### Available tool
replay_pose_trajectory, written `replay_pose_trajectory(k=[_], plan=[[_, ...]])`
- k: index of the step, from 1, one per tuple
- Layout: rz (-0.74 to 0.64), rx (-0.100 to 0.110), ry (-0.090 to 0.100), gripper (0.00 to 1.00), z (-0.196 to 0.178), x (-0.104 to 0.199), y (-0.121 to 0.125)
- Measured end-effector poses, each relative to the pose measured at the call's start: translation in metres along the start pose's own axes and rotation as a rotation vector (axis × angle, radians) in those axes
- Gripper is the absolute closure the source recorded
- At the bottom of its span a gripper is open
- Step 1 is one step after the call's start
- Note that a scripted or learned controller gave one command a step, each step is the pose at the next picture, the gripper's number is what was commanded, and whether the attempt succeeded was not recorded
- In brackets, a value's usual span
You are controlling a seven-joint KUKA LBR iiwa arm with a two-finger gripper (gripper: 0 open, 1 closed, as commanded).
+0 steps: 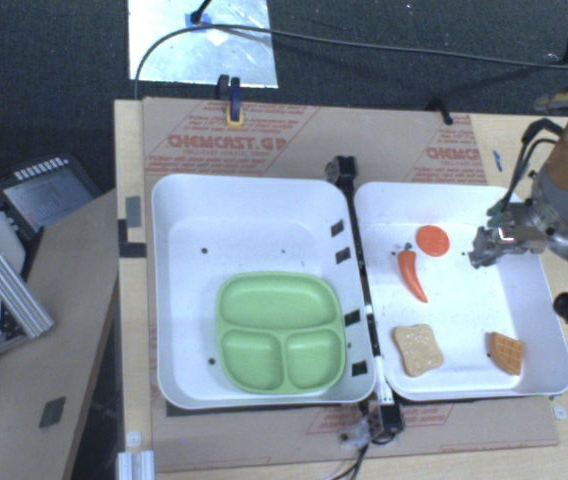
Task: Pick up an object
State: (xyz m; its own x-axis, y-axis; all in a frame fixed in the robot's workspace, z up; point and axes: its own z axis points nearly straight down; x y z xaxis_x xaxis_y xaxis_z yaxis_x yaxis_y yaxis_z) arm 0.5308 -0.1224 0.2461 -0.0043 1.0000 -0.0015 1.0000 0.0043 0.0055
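tomato (432, 240), chili (412, 274), bread (417, 349), waffle (505, 352) share right bin (539, 298); tool (483, 251) state unclear.

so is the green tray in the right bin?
No, the green divided tray sits in the left bin; the right bin holds the toy food.

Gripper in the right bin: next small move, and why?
Probably shift toward the left bin and lower over the round orange-red tomato slice. The two-finger gripper sits just beside it in the right white bin with nothing visibly between its fingers; the orange chilli pepper, toast slice and waffle piece lie farther off.
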Motion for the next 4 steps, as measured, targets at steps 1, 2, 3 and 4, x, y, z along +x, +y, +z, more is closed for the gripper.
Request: replay_pose_trajectory(k=[1, 2, 3, 4], plan=[[-0.005, 0.004, 0.003, 1.0, 0.013, 0.053, 0.011], [-0.006, 0.003, 0.003, 1.0, 0.017, 0.107, 0.031], [-0.005, 0.002, 0.003, 1.0, 0.011, 0.156, 0.045], [-0.006, 0.004, 0.003, 1.0, 0.023, 0.215, 0.051]])
